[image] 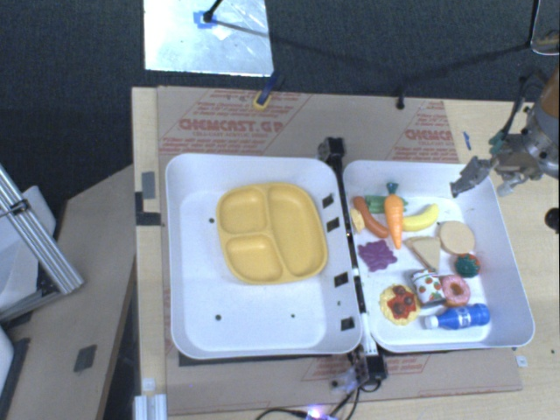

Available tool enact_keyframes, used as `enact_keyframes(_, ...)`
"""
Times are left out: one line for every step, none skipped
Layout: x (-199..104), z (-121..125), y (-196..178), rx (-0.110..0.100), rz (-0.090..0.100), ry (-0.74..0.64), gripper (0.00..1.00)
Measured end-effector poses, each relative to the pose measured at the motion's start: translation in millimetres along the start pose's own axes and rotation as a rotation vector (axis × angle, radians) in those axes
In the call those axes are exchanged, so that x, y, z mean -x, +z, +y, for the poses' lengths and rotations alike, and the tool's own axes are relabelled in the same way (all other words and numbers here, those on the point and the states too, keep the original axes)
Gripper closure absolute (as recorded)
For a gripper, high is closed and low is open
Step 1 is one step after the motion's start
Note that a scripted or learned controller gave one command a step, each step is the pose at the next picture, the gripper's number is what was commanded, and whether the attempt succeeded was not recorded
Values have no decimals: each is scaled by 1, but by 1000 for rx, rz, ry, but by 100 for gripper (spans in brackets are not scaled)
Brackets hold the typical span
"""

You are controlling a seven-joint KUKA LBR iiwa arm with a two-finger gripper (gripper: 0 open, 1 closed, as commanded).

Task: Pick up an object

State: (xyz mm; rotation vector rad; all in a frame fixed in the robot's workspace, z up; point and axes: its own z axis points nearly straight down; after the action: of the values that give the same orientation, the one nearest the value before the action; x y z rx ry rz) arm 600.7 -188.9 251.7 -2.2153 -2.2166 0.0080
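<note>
- Reaching in from the right side, the gripper [468,179] hangs over the upper right corner of the right bin [512,274], above its rim.
- I cannot tell the state of the fingers (they look like one dark blurred shape), and nothing is seen between them.
- The right bin carries all the small toy food: a carrot [395,218] pointing down, a banana [420,218] just to its right, and a red sausage [370,218] to its left.
- Lower there is a purple grape bunch [377,254], a bread slice [425,252] and a round tan cookie [456,236].
- Near the bottom of this bin lie a small pizza [399,304], a pink donut [455,290] and a blue bottle [458,318] on its side.
- All these things lie well apart from the gripper; the cookie and the banana are the nearest ones.
- The left bin [188,234] holds a yellow divided tray [269,233], with three compartments.
- Both bins stand side by side on a brown cardboard sheet [219,121] on the tabletop [534,208].
</note>
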Motion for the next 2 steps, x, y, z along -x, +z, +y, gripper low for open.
enact_keyframes(-1, 2, -7, 11, -3, -3, 0)
enact_keyframes(8, -1, 40, 8, -2, 0, 0)
